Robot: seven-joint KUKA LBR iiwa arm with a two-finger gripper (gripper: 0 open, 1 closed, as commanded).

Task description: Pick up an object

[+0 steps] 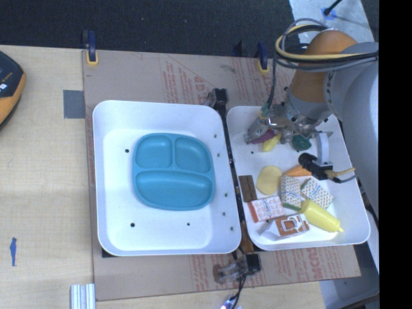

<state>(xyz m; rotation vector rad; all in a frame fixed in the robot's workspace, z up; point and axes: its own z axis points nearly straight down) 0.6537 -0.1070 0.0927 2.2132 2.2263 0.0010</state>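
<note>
1. The arm (322, 76) reaches in from the right and hangs over the far end of the right bin (360, 234), its wrist low above the clutter there.
2. The gripper (273, 126) sits at the far left corner of that bin, right among a small yellow piece (270, 144) and a dark green piece (301, 143). From here I cannot tell how it is set, or whether anything is caught in it.
3. To do this step well, I would settle on one item that stands a little apart from its neighbours and come straight down on it, so nothing else gets dragged along.
4. The yellow piece looks the likeliest target: small, rounded, bright, lying just near of the gripper and touching little around it.
5. Nearer in the same bin lie a pale yellow disc (269, 179), a yellow bottle (320, 216), a checked packet (291, 190), two small cartons (266, 208) and an orange wedge (297, 170), packed close together.
6. The left bin (106, 172) holds a blue divided plate (172, 171), well apart from the arm.
7. The crowding is the risk: a slanted approach could nudge neighbours.
</note>
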